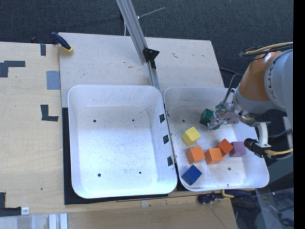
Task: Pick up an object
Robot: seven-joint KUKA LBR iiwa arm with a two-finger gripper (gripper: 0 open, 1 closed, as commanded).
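Over the right bin (177,99), your gripper (215,122) sits low beside the green block (206,116), touching or nearly so; whether it is spread or pinching cannot be told. Step: approach or grasp attempt. Before lifting, confirm the block sits between the tips. Yellow cube (190,136) lies near.

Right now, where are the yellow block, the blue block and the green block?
yellow block (190,135), camera view, its top face.
blue block (191,174), camera view, its top face.
green block (206,116), camera view, its visible side, beside the pincer (215,121).
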